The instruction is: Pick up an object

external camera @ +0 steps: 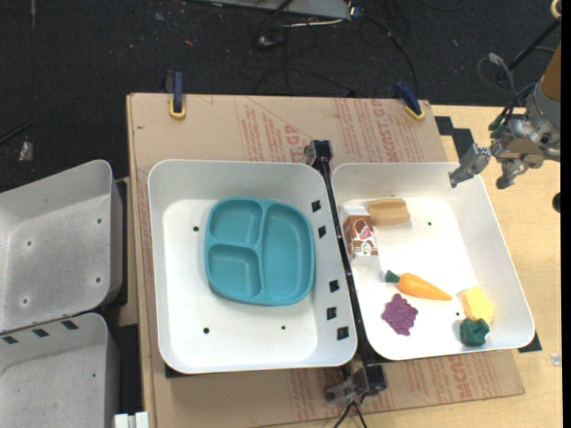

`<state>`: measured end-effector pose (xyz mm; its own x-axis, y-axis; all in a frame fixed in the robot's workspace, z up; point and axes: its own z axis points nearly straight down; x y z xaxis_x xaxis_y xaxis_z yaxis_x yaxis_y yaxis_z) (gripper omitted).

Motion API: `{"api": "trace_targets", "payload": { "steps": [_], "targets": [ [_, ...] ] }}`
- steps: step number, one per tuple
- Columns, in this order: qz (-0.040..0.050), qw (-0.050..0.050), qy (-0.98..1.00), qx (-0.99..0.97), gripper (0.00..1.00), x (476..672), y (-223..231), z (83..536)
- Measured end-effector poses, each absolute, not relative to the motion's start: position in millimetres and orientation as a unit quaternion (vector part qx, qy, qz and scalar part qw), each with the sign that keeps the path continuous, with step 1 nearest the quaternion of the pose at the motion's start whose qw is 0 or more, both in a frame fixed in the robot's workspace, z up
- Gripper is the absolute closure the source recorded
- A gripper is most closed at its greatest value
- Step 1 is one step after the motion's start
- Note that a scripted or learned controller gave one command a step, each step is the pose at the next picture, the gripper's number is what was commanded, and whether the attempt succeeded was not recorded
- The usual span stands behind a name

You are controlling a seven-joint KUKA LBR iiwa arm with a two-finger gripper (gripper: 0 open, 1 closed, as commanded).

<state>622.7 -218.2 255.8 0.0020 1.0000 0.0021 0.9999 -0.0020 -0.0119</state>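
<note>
Zero toys picked up yet. Gripper (486,169) hangs over the right bin's (500,239) top rt corner, fingers apart, nothing in them. Carrot (423,285), grapes (400,314), bread (388,210) etc. lie in the bin. Left to do: go down, grab, lift.

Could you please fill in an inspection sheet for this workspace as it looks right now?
Surface: two white bins, left bin and right bin, on a board.
Job's things: right bin holds bread piece, small carton, carrot, purple grapes, yellow piece, green piece.
Clutter: teal divided plate in left bin.
Grippers: gripper open, above right bin's far right corner, holding nothing.
Cables: cables on dark floor.
Surroundings: spare trays left.
</note>
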Motion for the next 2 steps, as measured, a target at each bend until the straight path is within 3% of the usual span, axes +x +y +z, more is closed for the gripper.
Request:
{"api": "trace_targets", "payload": {
  "steps": [1, 2],
  "targets": [
    [0.0001, 0.000, -0.708, -0.707, 0.00, 625.1, -217.4, 263.9],
    [0.0012, 0.001, -0.707, -0.707, 0.00, 624.5, -219.1, 220.8]
  ]
}}
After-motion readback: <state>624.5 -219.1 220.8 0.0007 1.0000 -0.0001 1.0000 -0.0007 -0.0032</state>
